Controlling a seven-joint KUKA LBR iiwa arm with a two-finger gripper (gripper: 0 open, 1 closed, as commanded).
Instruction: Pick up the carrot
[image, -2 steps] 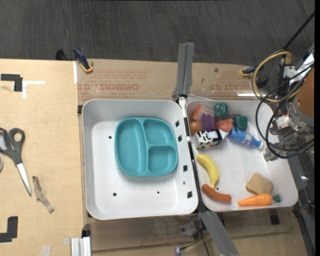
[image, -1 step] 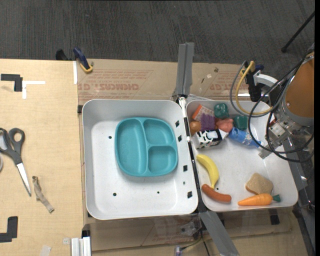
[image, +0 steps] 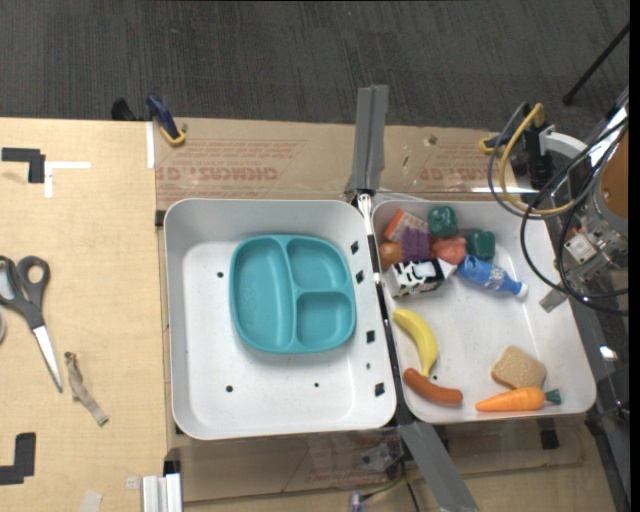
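Two white bins, one carrot (image: 512, 400) in the right bin's (image: 560, 330) near right corner beside one bread slice (image: 518, 368), one banana (image: 419, 338), one sausage (image: 432, 388), claw state cannot be told.

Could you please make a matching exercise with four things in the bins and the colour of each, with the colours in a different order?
Things:
1. carrot
2. banana
3. divided plate
4. bottle

Colours:
A. yellow
B. blue
C. orange
D. teal

Right pairs: 1-C, 2-A, 3-D, 4-B
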